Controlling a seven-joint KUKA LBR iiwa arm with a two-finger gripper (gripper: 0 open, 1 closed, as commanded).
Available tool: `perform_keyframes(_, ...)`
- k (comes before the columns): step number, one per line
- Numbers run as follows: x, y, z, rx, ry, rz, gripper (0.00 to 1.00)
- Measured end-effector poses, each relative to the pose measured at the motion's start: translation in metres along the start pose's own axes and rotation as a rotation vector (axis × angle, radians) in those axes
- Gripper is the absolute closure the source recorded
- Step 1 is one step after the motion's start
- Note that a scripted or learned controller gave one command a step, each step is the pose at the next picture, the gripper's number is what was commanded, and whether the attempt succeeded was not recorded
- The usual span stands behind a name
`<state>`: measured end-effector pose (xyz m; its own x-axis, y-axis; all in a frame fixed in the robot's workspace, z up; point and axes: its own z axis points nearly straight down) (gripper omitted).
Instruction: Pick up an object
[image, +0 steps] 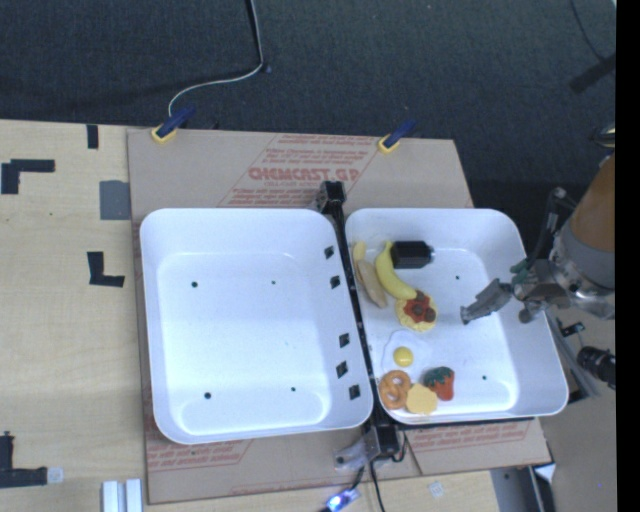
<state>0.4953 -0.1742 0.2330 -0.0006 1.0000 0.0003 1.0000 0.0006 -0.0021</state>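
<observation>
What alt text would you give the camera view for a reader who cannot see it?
A grey robot arm's gripper hangs over the right white bin, beside toy food: a banana, a black block, a pretzel. The left white bin adjoins it on a cardboard sheet.

The grey arm (590, 250) enters from the right, its orange band at the frame's edge just above the wrist. The wrist tilts down and leftward, ending in the gripper (478, 308) — one dark finger (485, 301) juts out to the left at a slant, nothing visible against its tip.
</observation>
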Motion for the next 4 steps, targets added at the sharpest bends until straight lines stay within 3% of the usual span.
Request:
perform_keyframes(1, 0.068, 0.084, 0.101, -0.003, 0.001, -0.008, 0.00)
perform_keyframes(2, 0.063, 0.154, 0.151, 0.004, -0.001, -0.002, 0.00)
perform_keyframes(3, 0.071, 0.164, 0.149, 0.025, -0.011, 0.009, 0.00)
perform_keyframes(4, 0.074, 0.164, 0.141, 0.024, -0.005, 0.007, 1.00)
